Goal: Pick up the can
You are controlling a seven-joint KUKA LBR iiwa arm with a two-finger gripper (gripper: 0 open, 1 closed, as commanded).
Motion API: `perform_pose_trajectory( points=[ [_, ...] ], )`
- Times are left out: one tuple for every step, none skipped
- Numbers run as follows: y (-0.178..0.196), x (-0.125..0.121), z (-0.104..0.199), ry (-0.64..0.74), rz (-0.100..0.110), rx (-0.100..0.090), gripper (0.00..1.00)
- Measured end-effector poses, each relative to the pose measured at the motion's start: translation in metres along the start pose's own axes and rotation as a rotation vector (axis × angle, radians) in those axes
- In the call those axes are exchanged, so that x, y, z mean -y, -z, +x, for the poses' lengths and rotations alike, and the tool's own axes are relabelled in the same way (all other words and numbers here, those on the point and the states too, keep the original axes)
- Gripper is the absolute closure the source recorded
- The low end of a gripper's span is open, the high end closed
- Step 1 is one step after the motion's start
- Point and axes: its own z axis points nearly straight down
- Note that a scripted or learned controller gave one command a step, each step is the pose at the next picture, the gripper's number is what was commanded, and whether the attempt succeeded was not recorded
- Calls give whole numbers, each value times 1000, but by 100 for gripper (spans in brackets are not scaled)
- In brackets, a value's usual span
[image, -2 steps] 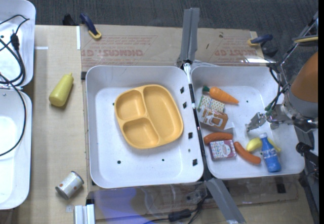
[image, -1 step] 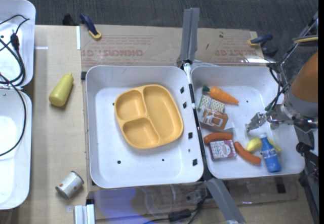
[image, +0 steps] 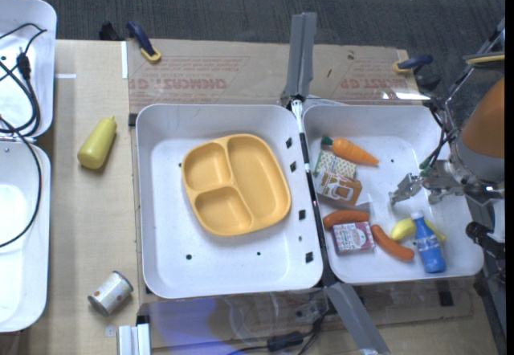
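A: Biggest first. The surface point(image: 88, 209) carries two white bins side by side. The left bin point(image: 161, 265) holds one yellow divided plate point(image: 235, 183), roughly centred, probably parked there as a drop target or just clutter.

B: And the right bin point(image: 385, 128)?

A: Toy food, packed toward the middle and front: carrot point(image: 353, 151), a printed snack packet point(image: 336, 178), two sausages point(image: 345, 218), a small red-and-white box point(image: 353, 238), a lemon point(image: 402, 228), a blue bottle point(image: 429, 246). The scatter reads like a grasping test set.

B: Arm?

A: The arm point(image: 486, 132) comes in from the right, orange band visible. The gripper point(image: 404, 190) hovers low over the right bin, between the packet and the lemon. Whether the jaws are spread or pressed together cannot be told from this angle; nothing shows between them.

B: So where's the can?

A: The can point(image: 109, 292) isn't in either bin. It lies on its side on the bare surface, just outside the left bin's front-left corner, well apart from the gripper. A yellow mustard bottle point(image: 97, 144) also lies outside, to the left.

B: Judgement?

A: The pick is not yet begun. The gripper sits over the wrong bin; the can looks likely out of easy reach, and lying on its side it could roll when touched.
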Motion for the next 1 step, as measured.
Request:
perform_pose_trajectory(
  points=[
    [0,-32,6,-198,0,-3,0]
  ],
)
